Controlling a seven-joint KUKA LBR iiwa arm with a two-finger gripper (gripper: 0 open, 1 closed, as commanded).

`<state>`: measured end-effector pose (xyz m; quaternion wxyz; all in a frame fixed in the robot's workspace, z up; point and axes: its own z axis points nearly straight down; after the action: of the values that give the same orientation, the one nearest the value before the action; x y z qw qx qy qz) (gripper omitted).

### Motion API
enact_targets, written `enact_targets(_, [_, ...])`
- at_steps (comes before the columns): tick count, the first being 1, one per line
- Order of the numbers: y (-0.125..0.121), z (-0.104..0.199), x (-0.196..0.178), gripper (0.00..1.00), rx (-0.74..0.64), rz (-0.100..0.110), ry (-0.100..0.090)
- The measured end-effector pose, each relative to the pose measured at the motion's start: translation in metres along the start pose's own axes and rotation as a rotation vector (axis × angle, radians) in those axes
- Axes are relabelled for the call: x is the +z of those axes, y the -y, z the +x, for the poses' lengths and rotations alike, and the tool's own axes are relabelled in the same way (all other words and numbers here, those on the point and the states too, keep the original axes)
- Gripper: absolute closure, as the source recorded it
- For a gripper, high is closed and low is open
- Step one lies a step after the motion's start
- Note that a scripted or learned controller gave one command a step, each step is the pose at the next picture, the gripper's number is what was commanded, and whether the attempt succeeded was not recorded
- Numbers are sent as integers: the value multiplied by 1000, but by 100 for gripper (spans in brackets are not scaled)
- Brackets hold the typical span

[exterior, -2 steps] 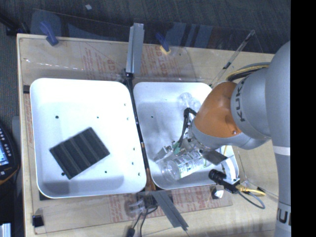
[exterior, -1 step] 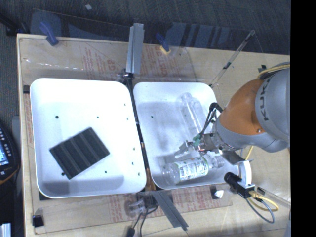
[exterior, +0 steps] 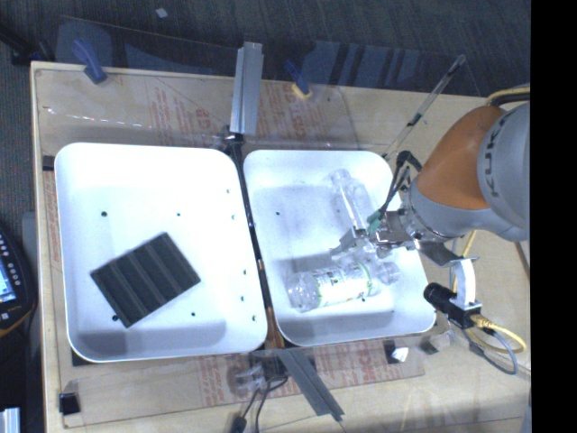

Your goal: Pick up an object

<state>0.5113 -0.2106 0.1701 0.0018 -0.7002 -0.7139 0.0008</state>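
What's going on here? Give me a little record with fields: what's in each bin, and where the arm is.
left bin: one dark ribbed flat panel, lying at a slant
right bin: a clear plastic bottle lying on its side, with more clear items above it
arm: reaches in from the right, over the right bin
gripper: just above the bottle; grip unclear

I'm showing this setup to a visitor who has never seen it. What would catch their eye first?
Probably the arm's orange band at the right edge, above the right bin. Next, the dark ribbed rectangular panel lying at a slant in the left bin, stark against the white. Clear plastic bottles lie in the right bin near the gripper.
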Motion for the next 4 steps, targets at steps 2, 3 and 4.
enact_targets(2, [-6, 49, 81, 0, -474, 4, -3])
enact_targets(3, [-1, 0, 35, 0, -307, -1, 1])
enact_targets(4, [-1, 0, 35, 0, -306, -1, 1])
